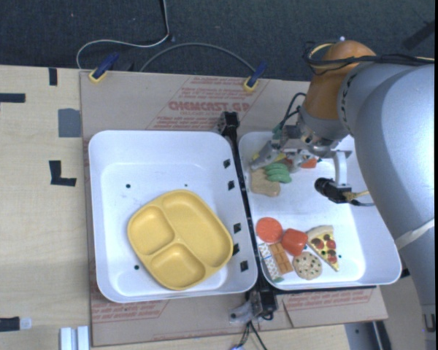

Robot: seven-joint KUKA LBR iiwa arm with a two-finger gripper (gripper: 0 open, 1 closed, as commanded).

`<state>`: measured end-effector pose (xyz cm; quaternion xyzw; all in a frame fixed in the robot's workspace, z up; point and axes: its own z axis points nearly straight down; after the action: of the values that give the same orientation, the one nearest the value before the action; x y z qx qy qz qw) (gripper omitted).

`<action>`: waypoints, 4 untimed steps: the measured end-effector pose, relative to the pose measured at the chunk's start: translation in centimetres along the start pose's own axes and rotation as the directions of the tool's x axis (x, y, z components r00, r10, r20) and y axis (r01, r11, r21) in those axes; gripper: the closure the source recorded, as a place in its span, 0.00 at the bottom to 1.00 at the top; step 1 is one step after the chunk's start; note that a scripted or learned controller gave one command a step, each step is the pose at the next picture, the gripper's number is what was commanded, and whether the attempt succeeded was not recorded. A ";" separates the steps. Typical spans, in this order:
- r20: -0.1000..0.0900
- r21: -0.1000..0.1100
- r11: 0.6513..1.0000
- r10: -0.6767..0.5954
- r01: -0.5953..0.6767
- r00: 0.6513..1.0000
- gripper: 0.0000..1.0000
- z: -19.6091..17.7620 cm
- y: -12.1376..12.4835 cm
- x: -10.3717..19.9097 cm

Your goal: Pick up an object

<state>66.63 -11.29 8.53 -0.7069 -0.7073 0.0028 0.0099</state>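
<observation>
— Where's the arm at right now?

— Reaching in from the right, with the gripper (277,154) down over the far end of the right bin (372,246). It sits just above a green toy (279,172) and a beige lump (265,186) that touch each other close to the divider (237,188) between the bins.

— Has it got hold of anything?

— I can't tell. The wrist hides how the hand is set, and nothing is visibly clamped in it. I'd judge it's in the approach, lining up on the green piece.

— So what does the next move need?

— A straight descent onto the green toy, closing on it alone, since the beige lump is pressed against it and could come along or get shoved.

— Any room to work?

— Tight on the left: the divider is just beside those two. To the right, the bin floor is bare. The near end is crowded with a red tomato (269,230), a pizza slice (323,245), a cookie (306,266) and others, well apart from the gripper. The left bin (113,159) holds a yellow tray (179,238).
</observation>
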 end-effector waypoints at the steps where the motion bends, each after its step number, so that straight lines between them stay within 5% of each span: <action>1: 0.000 0.000 1.000 -0.001 0.001 1.000 0.00 0.0 0.0 -0.1; 2: 0.013 -0.015 1.000 0.001 0.000 1.000 0.00 -0.1 0.0 1.4; 3: 0.007 -0.007 1.000 0.001 -0.001 1.000 0.00 0.2 0.0 -0.4; 4: 0.012 -0.010 1.000 0.000 0.000 1.000 0.00 0.2 0.0 1.0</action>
<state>66.65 -10.27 8.35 -0.7069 -0.7073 0.0037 0.0023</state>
